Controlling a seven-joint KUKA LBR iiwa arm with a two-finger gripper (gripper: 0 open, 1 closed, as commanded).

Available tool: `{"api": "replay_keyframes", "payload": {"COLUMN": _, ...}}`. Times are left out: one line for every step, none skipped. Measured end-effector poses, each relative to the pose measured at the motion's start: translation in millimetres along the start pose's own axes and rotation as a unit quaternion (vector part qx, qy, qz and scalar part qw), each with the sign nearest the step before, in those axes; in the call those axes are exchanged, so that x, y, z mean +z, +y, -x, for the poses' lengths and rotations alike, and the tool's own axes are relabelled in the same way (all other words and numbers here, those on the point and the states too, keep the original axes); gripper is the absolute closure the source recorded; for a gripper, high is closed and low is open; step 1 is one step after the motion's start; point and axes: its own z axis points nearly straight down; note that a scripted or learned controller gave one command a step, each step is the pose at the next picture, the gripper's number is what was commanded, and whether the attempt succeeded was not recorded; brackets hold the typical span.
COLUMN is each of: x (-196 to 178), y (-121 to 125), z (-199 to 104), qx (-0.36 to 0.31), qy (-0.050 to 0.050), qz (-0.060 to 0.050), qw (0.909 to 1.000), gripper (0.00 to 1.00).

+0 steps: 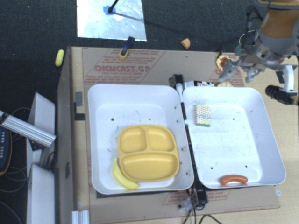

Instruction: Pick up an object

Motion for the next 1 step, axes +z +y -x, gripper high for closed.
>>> {"api": "replay_keyframes", "payload": {"x": 134.5, "y": -20.3, "z": 8.0, "qx": 0.001, "qy": 0.001, "qz": -0.002, "qw": 1.0000, "gripper": 0.00}}
